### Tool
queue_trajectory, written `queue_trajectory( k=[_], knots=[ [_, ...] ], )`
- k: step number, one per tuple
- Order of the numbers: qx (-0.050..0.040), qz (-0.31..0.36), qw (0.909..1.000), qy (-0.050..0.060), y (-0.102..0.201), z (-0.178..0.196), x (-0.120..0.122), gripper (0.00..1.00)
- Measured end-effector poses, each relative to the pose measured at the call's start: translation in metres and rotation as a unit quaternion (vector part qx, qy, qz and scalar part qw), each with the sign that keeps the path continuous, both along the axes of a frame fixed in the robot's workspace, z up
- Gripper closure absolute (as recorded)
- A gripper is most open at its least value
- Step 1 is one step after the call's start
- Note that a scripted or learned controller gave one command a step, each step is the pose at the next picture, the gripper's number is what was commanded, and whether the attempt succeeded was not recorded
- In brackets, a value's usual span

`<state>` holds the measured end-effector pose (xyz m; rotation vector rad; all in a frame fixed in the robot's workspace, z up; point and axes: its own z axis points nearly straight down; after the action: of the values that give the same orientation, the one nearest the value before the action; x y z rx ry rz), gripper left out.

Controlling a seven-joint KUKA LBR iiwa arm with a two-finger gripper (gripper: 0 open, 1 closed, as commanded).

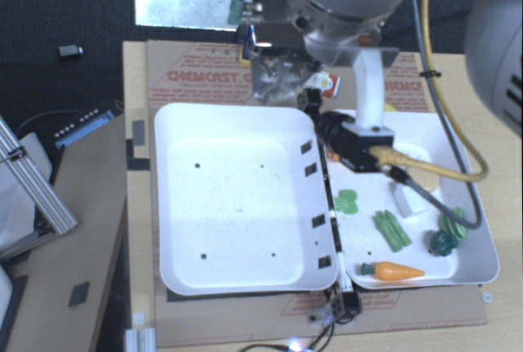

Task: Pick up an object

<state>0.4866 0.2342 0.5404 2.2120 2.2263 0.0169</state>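
Observation:
The right bin [482,260] holds several small items: an orange carrot [395,269] near the front edge, a green pod [392,229], a flat green piece [347,201], a dark teal lump [444,242] with a green leafy bit [454,225] beside it, and a pale white block [404,200]. My gripper [278,82] hangs low at the back, over the far edge where the two bins meet, well away from those items. A small orange and white thing [328,83] shows just right of it. The wrist hides the back of the right bin.
The left bin [167,179] lies to the left, its white floor showing. A black camera mount [353,144] and yellow cable [433,171] hang over the right bin's back left. Cardboard [196,73] lies under both bins.

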Motion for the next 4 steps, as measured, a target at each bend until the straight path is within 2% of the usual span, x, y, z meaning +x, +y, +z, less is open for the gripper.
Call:
queue_trajectory(
  k=[1, 4],
  knots=[
    [-0.0012, 0.003, 1.0000, 0.003, 0.000, 0.006, 0.000, 1.00],
    [0.0000, 0.012, 0.9999, 0.002, 0.001, 0.039, 0.001, 1.00]
  ],
)
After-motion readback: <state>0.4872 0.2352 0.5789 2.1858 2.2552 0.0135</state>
